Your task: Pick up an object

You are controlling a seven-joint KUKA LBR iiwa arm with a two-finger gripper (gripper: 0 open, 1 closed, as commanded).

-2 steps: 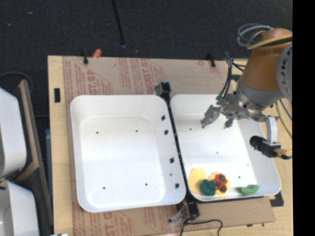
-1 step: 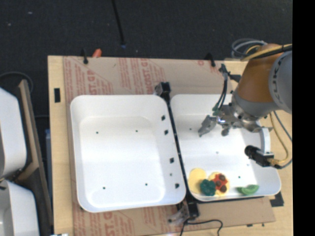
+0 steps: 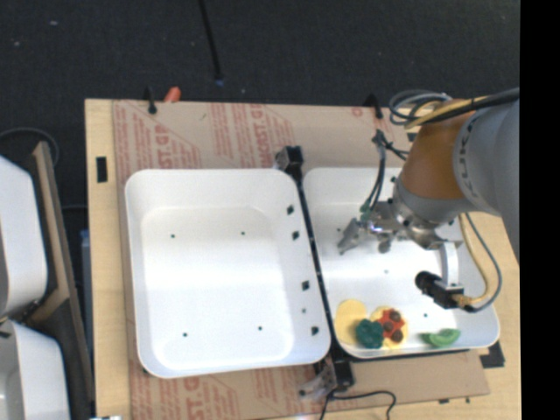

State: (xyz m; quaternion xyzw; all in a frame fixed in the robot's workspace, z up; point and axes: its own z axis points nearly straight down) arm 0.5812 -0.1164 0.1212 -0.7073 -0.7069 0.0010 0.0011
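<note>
Above the right bin [image 3: 350, 274], the gripper [image 3: 366, 234] hangs over the white floor, its two dark fingers spread apart in a narrow V with nothing between them. The grey arm [image 3: 477, 160] with its orange band [image 3: 430, 160] reaches in from the right, cables looping around the wrist.

Well below the jaws, toward the near wall of that bin, lies a small cluster of objects. Closest to the jaws is a pale yellow disc [image 3: 351, 311], roughly round, so it shows no clear long axis. Just beneath it and touching sits a teal lumpy object [image 3: 369, 333]. Beside that, to the right, is a mottled red and orange object [image 3: 391, 322], too blurred to make out its direction. Farther right, apart from the cluster, a green object [image 3: 442, 337] lies with its long axis running nearly parallel to the bin's near wall.

To the left of the jaws, across the dividing rim, is the left bin [image 3: 219, 269].

Red printed lettering runs along the cardboard sheet [image 3: 219, 129] under both bins, repeated in rows, but too small and blurred to read.
</note>
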